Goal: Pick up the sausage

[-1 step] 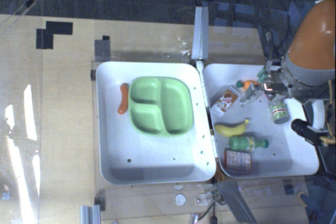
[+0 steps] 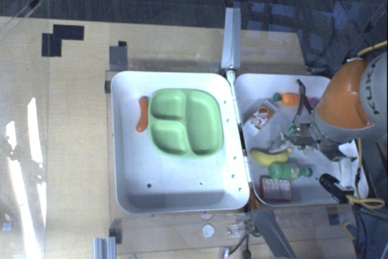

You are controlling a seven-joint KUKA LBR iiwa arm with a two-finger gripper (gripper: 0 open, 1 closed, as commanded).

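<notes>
With the hand [image 2: 290, 141], grip state unclear, over the right bin's clutter, the distant sausage [image 2: 142, 114] risks being missed.

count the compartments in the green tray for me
3. The green tray in the left bin has one compartment at upper left, one at lower left, and a taller one along its right side. None looks hidden.
</notes>
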